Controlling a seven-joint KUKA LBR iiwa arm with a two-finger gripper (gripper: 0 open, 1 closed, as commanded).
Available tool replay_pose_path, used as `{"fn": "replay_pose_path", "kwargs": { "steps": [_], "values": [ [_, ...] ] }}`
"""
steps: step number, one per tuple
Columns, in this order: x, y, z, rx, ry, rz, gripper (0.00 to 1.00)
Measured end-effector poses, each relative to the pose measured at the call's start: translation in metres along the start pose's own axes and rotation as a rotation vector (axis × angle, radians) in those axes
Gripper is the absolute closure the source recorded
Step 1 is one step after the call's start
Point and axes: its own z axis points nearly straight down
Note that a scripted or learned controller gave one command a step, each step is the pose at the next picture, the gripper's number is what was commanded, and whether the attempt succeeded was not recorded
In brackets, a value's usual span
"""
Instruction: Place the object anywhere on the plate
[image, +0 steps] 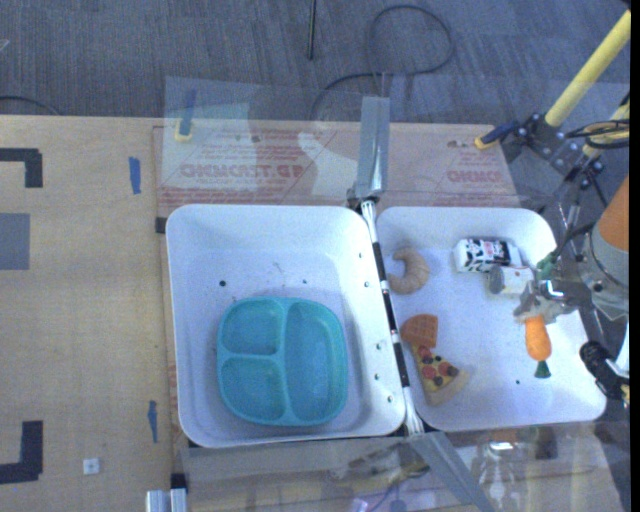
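A teal divided plate (283, 361) lies in the left bin (200, 240), toward its front. In the right bin (480, 400), an orange toy carrot (538, 342) with a green tip lies near the right wall. My gripper (532, 304) hangs directly over the carrot's upper end, touching it or nearly so. A toy pizza slice (430, 362) and a tan croissant (407, 270) lie on the left side of the right bin.
The divider between the two bins (385, 300) runs front to back between the plate and the toys. The right bin's far right wall (590, 400) is close to the arm. Cables and a yellow rod (590, 70) sit at the back right.
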Motion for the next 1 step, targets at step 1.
{"fn": "replay_pose_path", "kwargs": {
  "steps": [1],
  "values": [
    [0.0693, 0.0248, -0.0019, -0.001, -0.001, -0.184, 1.00]
  ]
}}
